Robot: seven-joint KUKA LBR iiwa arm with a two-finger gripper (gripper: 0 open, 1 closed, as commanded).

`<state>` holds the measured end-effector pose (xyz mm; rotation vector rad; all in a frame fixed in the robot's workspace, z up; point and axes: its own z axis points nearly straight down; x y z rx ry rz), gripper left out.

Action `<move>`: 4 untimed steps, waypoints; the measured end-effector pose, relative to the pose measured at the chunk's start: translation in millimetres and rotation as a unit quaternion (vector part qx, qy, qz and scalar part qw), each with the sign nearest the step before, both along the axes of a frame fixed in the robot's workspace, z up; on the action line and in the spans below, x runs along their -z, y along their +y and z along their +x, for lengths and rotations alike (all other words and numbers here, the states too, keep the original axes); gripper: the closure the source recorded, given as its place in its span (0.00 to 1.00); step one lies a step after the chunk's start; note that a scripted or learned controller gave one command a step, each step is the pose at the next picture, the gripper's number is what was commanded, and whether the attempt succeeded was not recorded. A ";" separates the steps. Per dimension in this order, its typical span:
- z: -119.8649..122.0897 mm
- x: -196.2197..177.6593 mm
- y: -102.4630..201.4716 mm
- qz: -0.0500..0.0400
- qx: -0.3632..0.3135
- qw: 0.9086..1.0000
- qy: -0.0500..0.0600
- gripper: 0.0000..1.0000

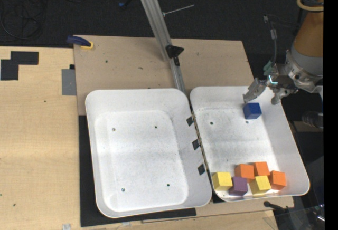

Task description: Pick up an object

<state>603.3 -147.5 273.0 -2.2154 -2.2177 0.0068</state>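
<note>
Dark floor and stray cables frame the wooden bench (132, 63), and on it we've got two shallow white bins side by side. We look to the right bin (232, 139), where the action is. The arm (309, 39) reaches in from the right, and its gripper (265, 92) hangs over the bin's far corner, fingers spread apart with nothing between them. Just below the left finger (253, 89) sits a blue cube (252, 111), alone on the bin floor, close to the fingers but not between them. Down at the near edge we see a huddle of blocks: a yellow block (222, 179), a purple block (240, 185), another yellow one (259, 184) and three orange blocks (261, 171), well apart from the gripper. The left bin (105, 107) lies beside it.

We'd call this the approach: nothing is grasped yet. The blue cube looks the likely target. The next move, as we judge it, calls for shifting the fingers so they straddle the cube, coming down, then closing squarely on its sides before any lift.
</note>
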 end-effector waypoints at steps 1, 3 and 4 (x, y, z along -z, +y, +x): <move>0.7 -2.9 -0.2 0.000 0.000 1.000 -0.002 0.00; 0.5 85.2 -1.5 0.000 0.001 1.000 0.000 0.00; 7.4 133.4 1.4 0.000 0.001 1.000 0.000 0.00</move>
